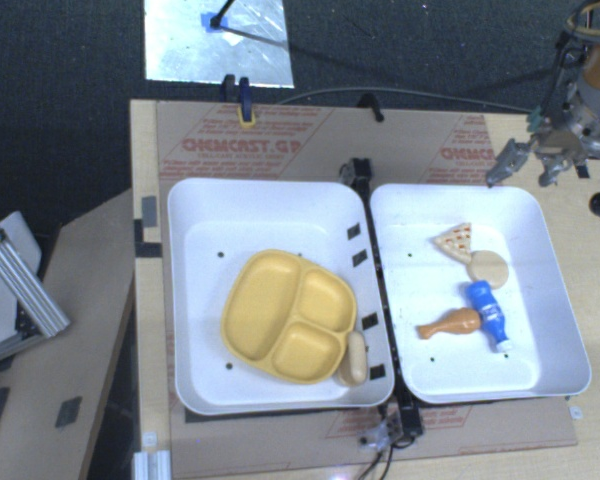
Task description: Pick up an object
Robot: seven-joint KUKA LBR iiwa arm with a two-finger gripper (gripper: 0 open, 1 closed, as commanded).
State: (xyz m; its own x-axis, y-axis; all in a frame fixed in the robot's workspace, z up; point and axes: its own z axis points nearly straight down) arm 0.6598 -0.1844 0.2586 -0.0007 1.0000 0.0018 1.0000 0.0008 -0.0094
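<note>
The blue bottle lay in the right bin, toward that bin's near half, with its long axis running from upper left to lower right in the camera's view. Just beside it on the left lay an orange drumstick-shaped toy, its thick end touching or nearly touching the bottle. Above them sat a round tan disc and a pizza slice, close together. The claw hung over the far right corner of that bin, just past its rim, so the bottle lay down and slightly left of it in the picture, well apart. Its two fingers stood spread with nothing between them. The arm came in from the right, wrist high. In the left bin rested a yellow divided tray with a pale bread roll against its edge.
</note>
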